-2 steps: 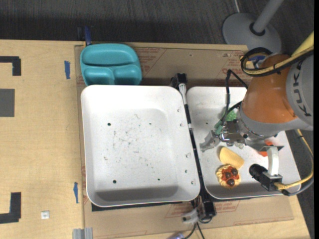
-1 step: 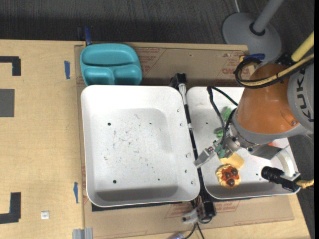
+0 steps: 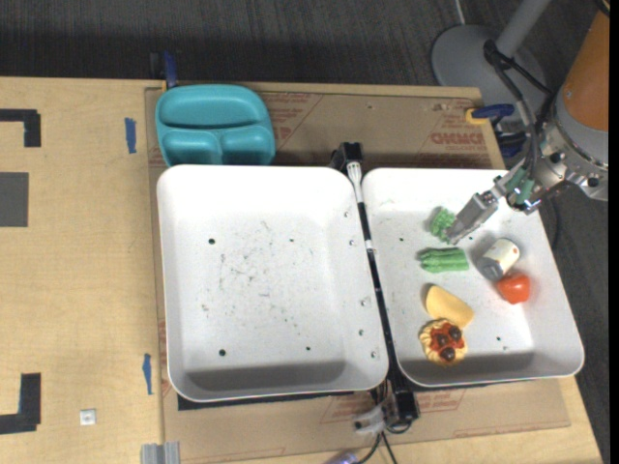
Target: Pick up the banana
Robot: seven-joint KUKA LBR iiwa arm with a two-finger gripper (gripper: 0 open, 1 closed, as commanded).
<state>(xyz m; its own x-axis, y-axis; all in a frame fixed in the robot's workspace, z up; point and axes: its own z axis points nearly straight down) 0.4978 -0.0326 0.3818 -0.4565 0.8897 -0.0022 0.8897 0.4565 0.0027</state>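
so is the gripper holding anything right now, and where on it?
Nothing visibly held. The gripper hangs by the green broccoli-like piece in the right bin.

- The two white bins (image 3: 261, 375) look like smooth plastic, and the left one has grey scuff marks.
- The teal tray (image 3: 214, 124) is smooth plastic with a soft shine.
- The board (image 3: 68, 288) under it all looks like matt brown cardboard.
- The red tomato (image 3: 515, 288) is shiny.
- The gripper (image 3: 466, 222) looks like dull grey metal.
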